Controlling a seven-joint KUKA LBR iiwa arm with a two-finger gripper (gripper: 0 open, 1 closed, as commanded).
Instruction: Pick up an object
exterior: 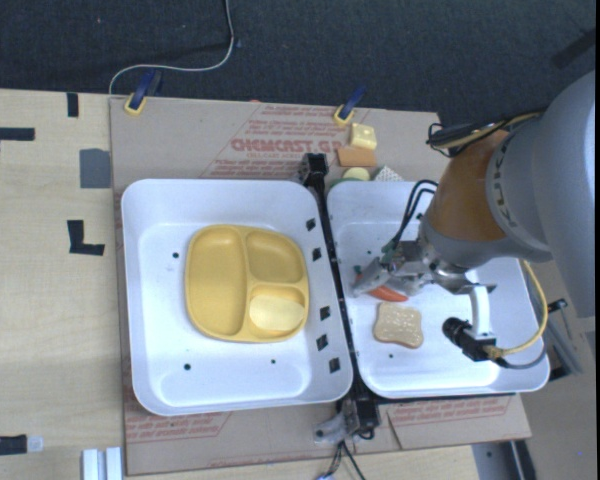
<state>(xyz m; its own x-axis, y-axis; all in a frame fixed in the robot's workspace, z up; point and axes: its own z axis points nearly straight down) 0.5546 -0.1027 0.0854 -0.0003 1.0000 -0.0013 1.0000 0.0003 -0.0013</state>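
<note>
My gripper [373, 278] is low over the left part of the right bin [500, 373], at the end of the grey arm with its orange band [465, 203]. A small orange-red piece [388, 293] lies on the bin floor right under and beside the gripper tip; whether it is gripped is hidden. A slice of toast [398, 325] lies flat just in front of it, apart from the gripper. In the left bin [155, 268] sits a yellow divided plate [230, 273] with a pale yellow round item [276, 311] in its lower right compartment.
Yellow and orange blocks [358, 146] and a pale green item [355, 175] rest on the cardboard behind the bins. Black clips [325, 313] line the wall between the bins. A black and yellow cable [500, 353] loops over the right bin's front right corner.
</note>
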